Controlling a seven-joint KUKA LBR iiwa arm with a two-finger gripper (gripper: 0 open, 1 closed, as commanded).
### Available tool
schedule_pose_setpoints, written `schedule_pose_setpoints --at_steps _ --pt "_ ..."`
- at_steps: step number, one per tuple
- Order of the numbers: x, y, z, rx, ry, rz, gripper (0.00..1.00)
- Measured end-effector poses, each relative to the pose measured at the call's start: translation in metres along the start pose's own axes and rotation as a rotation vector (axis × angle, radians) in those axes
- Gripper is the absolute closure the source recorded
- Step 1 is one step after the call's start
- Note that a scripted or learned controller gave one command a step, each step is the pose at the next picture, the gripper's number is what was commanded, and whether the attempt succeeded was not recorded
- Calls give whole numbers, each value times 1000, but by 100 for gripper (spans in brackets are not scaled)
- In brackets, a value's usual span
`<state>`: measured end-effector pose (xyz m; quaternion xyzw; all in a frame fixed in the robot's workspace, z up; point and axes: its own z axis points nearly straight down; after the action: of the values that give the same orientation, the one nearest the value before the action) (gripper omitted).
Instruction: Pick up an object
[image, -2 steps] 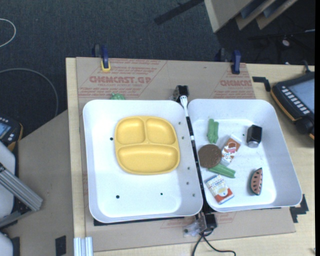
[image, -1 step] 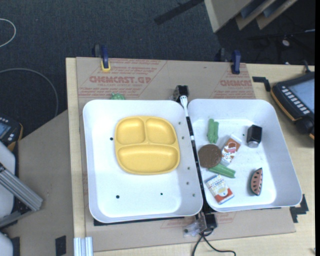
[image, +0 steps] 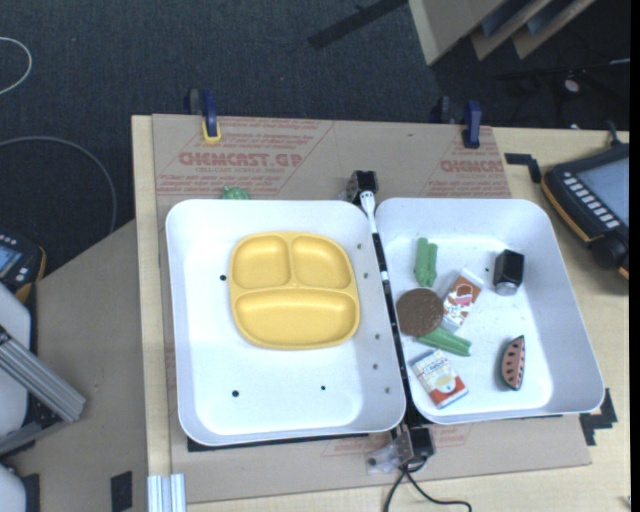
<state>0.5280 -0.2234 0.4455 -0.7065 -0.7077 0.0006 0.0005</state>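
1. Objects for picking: seven small items, all lying in the right bin (image: 572, 330).
2. Green pod (image: 427, 260) near the bin's far left side, lengthwise toward the back rim.
3. Brown disc (image: 420, 311) just below the pod, close to the left wall, touching a red-and-white packet (image: 461, 298) on its right.
4. Second green piece (image: 443, 342) slanted under the disc's near edge.
5. Red-and-white carton (image: 439, 378) near the front left corner, just beside that green piece.
6. Black block (image: 508, 271) toward the far right, well apart from the disc.
7. Watermelon slice (image: 512, 362) by the near right side, apart from the rest.
8. Left bin (image: 182, 300) bearing a yellow divided plate (image: 295, 290), flat, with three compartments.
9. Both bins side by side, rims touching, on a brown board (image: 300, 150) fixed by two blue clamps (image: 209, 107).
10. Claw state: cannot tell.
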Motion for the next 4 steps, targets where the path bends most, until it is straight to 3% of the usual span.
schedule_pose_setpoints --at_steps 1,2,3,4 --pt "39 69 -5 -8 -2 -5 100" --pt "-3 44 -29 -7 -5 5 100" --pt "18 101 -20 -5 -1 -2 100" --pt "-1 104 -10 -2 -2 3 100"
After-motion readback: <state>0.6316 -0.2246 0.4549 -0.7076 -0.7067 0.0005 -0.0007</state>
